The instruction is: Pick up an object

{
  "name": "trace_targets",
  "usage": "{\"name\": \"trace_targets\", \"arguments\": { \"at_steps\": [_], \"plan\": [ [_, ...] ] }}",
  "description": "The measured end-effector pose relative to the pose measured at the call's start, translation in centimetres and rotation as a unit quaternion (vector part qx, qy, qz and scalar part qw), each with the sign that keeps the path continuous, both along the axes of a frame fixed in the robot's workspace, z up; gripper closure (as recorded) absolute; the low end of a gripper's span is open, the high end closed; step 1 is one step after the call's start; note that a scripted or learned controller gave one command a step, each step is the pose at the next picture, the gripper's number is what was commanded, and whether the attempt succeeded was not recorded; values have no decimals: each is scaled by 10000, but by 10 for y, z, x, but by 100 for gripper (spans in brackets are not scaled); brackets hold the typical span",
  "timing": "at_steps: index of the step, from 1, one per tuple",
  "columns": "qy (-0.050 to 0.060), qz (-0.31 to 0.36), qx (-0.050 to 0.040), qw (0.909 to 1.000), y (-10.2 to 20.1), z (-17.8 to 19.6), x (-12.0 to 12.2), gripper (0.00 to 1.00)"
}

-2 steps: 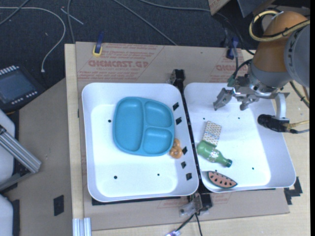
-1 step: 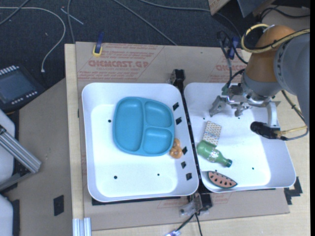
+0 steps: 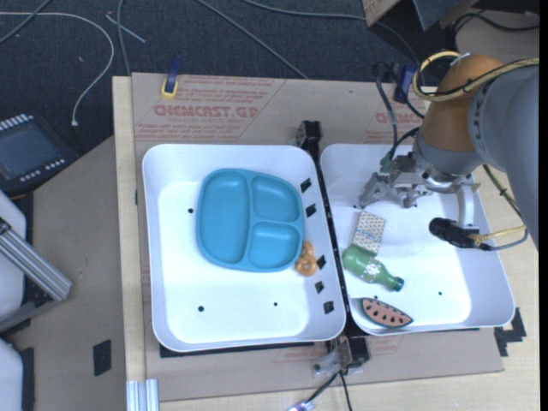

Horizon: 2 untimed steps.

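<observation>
In the right bin lie a small speckled packet, a green bottle on its side and a watermelon slice toy near the front rim. My gripper hangs over the bin's back left part, just above and behind the packet. Its fingers are spread, with nothing between them. The left bin holds a blue divided plate and a small orange-brown item by its right wall.
The grey arm with its orange band covers the right bin's back right corner. A black connector with a yellow cable hangs over the bin's right half. A black-clipped divider separates the bins.
</observation>
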<state>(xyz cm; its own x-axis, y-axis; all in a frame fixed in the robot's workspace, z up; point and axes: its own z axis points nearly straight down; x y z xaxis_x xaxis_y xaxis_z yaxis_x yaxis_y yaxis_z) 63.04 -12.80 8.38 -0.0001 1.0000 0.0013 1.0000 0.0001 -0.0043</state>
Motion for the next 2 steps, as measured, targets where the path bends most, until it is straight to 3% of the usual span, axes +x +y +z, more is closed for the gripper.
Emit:
{"name": "trace_targets", "arguments": {
  "at_steps": [1, 2],
  "plan": [
    [-24, 0, -1, 10000, 0, 13, 2, 100],
    [-49, -4, -10, 10000, 0, 72, -6, 100]
  ]
}}
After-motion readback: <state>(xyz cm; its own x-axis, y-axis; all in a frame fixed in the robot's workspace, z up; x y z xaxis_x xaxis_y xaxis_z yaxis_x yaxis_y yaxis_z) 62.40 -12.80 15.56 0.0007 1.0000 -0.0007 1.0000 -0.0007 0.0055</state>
